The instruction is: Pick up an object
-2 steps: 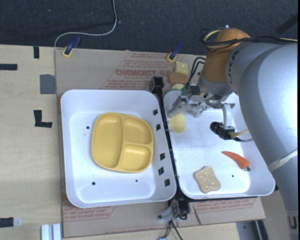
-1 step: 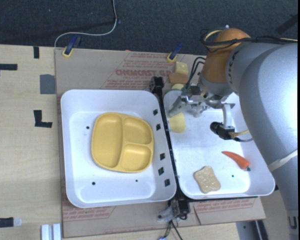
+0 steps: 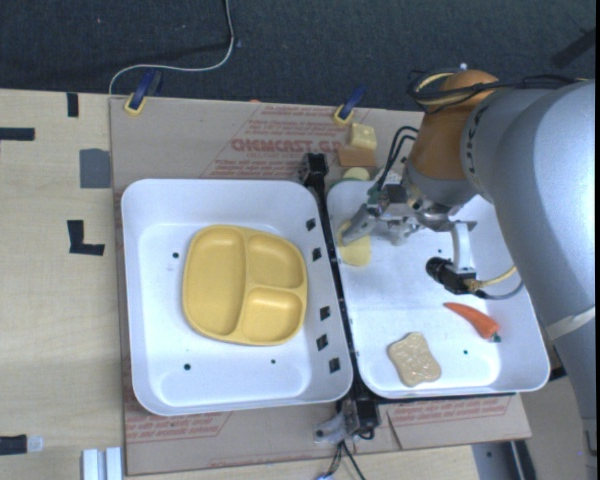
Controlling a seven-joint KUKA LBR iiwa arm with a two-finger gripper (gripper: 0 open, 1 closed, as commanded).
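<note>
- Low in the right bin [image 3: 520,373], the gripper [image 3: 365,230] hangs over a pale yellow piece [image 3: 356,253] — finger state unreadable.
- Cardboard lettering — too faint to read.

Yellow divided plate [image 3: 244,285], white bins [image 3: 155,373], orange carrot [image 3: 471,318], tan cracker [image 3: 414,358], pale yellow block [image 3: 356,253], grey arm [image 3: 545,183] with orange band [image 3: 442,143].

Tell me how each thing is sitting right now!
Yellow plate: flat in the left bin, nothing on it.
Cracker: lying flat in the right bin, untouched.
Carrot: lying on its side in the right bin.
Pale piece: at the right bin's left edge, below the gripper.
</note>
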